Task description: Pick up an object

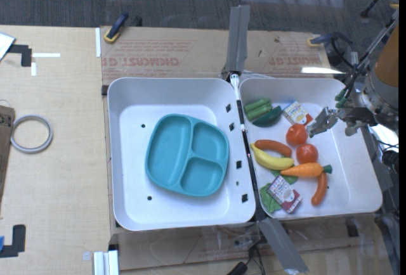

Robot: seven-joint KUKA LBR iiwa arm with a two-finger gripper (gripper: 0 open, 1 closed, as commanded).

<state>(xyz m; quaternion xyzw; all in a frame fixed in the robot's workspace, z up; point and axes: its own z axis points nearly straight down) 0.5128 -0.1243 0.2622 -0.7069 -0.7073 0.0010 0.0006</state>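
My jaws (321,123) hang over the right bin (361,204), just beside the upper tomato (295,135); whether they are released or clenched, I cannot tell. A banana (271,159) and a carrot (304,170) lie below it.

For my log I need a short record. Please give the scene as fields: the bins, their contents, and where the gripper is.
left bin: holds a teal divided plate
right bin: holds toy food
items: banana, carrot, two tomatoes, green pepper, sausage, two small packets
gripper: over the right bin, beside the upper tomato
held object: none seen between the fingers
outside bins: tape roll on the bench
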